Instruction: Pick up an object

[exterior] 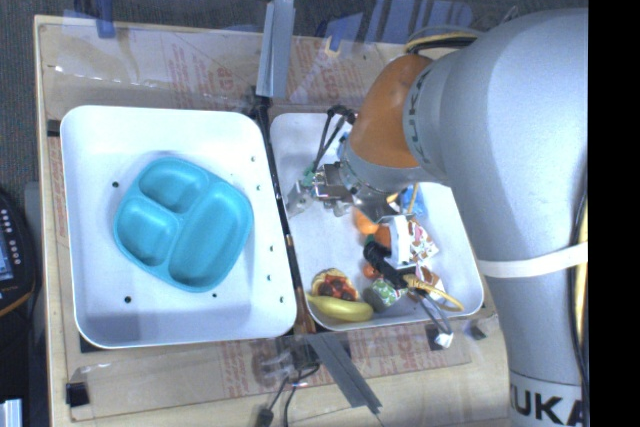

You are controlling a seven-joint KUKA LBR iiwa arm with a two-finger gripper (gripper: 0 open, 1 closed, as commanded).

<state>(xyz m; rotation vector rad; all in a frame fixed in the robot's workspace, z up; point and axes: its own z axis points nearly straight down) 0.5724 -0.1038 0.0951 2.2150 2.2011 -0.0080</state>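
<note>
The claw [318, 183] is hanging low in the right bin [300, 140], near its upper left; whether it is apart or together, I cannot tell. The objects are lying toward five o'clock from it: a banana [340, 308] and a cluttered pile [398, 260] along the bin's lower edge.

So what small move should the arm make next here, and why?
Probably a short drop straight down toward the clutter. The gripper sits over the right bin, above the pile by the banana, and nothing shows between its fingers. The left bin holds just the blue tray.
</note>
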